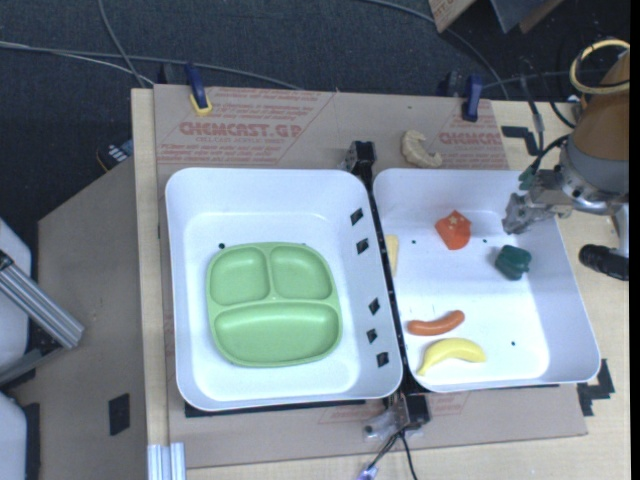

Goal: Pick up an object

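Place: a robotics lab or test cell, not a home or kitchen
Counter [250, 128]: a bare board printed with red lettering, held down by blue clamps [199, 90] at its far edge
Bins: two shallow white bins [185, 268] fixed side by side with black clips
Cabling: loose grey cables [120, 38] trail over dark carpet behind the counter
Contents: toy plastic food, such as a yellow banana [450, 353], and a green divided tray [272, 303]
Machine: a grey industrial arm [600, 158] at the right
Frame: aluminium rail [35, 303] at the left
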Controlling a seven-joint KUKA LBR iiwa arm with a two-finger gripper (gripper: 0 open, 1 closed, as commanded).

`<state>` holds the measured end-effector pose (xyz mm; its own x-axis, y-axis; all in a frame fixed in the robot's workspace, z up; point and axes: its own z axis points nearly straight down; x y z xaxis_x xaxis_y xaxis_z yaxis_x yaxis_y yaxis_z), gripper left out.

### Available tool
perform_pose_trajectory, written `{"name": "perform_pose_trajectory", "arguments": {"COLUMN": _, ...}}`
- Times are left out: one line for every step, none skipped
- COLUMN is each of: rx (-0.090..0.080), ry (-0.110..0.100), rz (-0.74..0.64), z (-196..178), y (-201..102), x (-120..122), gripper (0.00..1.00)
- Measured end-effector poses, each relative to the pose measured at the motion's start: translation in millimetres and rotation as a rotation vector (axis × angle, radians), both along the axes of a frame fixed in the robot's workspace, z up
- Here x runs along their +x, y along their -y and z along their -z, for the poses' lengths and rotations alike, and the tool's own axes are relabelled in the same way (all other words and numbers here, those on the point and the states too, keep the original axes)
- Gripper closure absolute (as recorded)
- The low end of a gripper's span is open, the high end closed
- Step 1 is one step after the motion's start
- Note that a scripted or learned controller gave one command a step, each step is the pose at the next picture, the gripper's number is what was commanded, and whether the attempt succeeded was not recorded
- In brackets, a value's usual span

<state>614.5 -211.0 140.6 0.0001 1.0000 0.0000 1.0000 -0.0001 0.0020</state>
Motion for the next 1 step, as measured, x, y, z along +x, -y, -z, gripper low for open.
{"name": "perform_pose_trajectory", "arguments": {"rx": -0.002, "ry": 0.005, "rz": -0.001, "z": -46.7, "y": 1.2, "x": 8.2, "gripper": 1.00}}
